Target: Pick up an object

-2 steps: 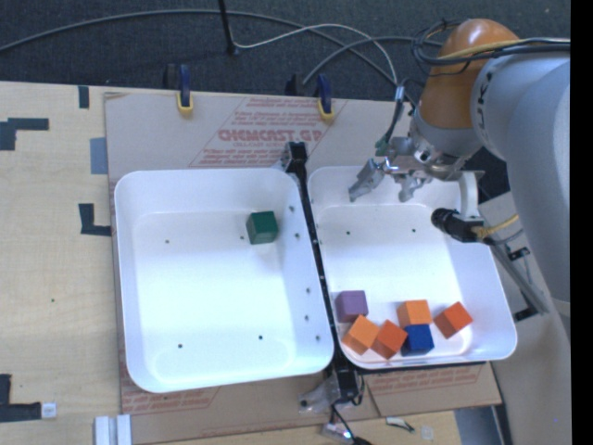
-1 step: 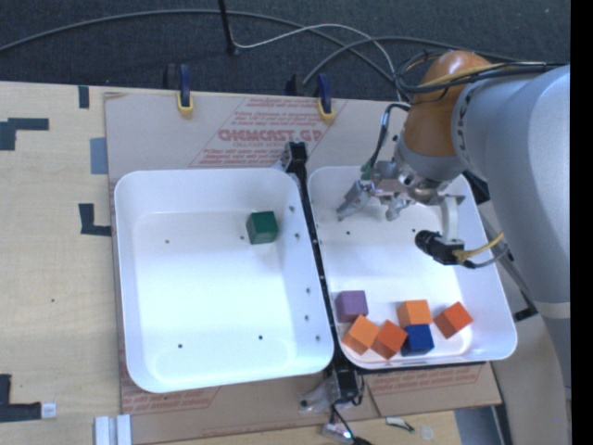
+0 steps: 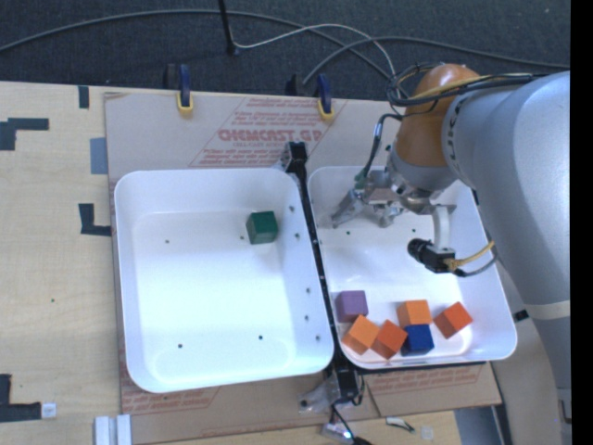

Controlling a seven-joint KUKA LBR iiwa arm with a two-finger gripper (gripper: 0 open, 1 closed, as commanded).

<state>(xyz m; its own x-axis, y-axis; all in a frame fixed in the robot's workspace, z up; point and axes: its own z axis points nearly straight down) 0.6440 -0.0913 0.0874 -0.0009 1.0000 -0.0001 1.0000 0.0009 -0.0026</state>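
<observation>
Hovering with fingers apart and empty over the right bin's [image 3: 482, 248] far end, the gripper [image 3: 369, 202] must next descend toward the clustered blocks [image 3: 398, 327].

arm [image 3: 519, 156]: we see it reaching in from the right, grey, bent down at a slant
wrist band [image 3: 431, 123]: orange, just above the wrist
gripper [image 3: 363, 208]: we see it low, pointing left and down, metal fingers spread apart, nothing between them
cable [image 3: 468, 262]: hangs beside the wrist
</observation>
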